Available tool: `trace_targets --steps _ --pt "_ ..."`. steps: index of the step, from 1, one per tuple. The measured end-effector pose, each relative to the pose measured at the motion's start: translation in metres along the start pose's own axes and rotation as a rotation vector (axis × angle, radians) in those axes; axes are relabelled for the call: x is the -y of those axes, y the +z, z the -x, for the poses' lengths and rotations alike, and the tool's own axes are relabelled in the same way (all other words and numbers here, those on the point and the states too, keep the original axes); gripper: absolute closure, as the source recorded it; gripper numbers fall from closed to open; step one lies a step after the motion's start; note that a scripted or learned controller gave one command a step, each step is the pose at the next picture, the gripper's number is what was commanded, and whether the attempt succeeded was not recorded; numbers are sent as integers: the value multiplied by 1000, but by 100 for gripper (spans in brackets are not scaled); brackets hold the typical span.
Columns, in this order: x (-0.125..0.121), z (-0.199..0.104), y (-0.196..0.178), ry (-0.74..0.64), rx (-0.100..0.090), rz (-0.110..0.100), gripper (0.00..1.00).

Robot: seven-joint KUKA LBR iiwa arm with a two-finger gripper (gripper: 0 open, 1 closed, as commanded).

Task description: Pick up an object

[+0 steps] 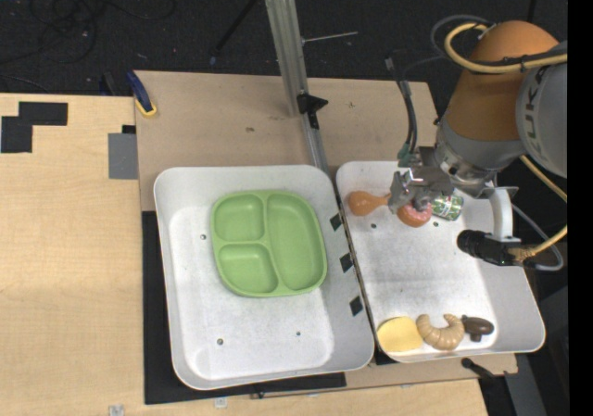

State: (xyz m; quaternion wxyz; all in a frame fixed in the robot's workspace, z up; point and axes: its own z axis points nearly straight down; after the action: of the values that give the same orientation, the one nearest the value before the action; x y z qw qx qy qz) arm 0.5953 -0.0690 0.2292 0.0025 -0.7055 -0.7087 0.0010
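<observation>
Yellow piece (400, 335) at bin's 6 untouched; hand (414, 194) down on red object (414, 215) at 12, grip unclear; next: lift.

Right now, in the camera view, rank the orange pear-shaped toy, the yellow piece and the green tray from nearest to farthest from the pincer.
1. Orange pear-shaped toy, just left of the pincer.
2. Yellow piece, at the right bin's near edge.
3. Green tray, in the left bin; close to the yellow piece's distance, so this order is tentative.

Robotics lab: bench (232, 108), paired bins (185, 331).
</observation>
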Motion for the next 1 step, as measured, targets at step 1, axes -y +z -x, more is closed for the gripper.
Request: trace_targets --steps 1 --pt "15 -60 -3 -1 0 1 100"
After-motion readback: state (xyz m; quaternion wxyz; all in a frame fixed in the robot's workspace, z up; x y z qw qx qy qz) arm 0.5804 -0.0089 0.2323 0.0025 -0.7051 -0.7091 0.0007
